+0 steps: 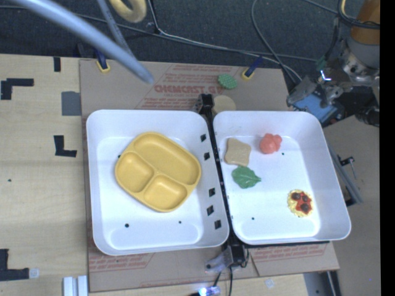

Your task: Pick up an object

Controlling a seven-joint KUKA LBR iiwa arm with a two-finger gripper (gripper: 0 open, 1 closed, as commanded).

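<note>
The right bin (327, 165) holds a tan bread slice (237, 152), a green leaf (246, 177), a red tomato-like piece (270, 143) and a small yellow pizza piece with red dots (300, 203). In the left bin (102, 165) lies a yellow divided plate (158, 171). My gripper (321, 88) hangs outside the right bin, above its far right corner, at the end of the arm's wrist (361, 48). It is well apart from all the food pieces.
A small green piece (227, 80) and a pale round piece (224, 102) lie on the cardboard behind the bins. Cables cross the dark background at the top. A grey tube (80, 23) slants in from the top left.
</note>
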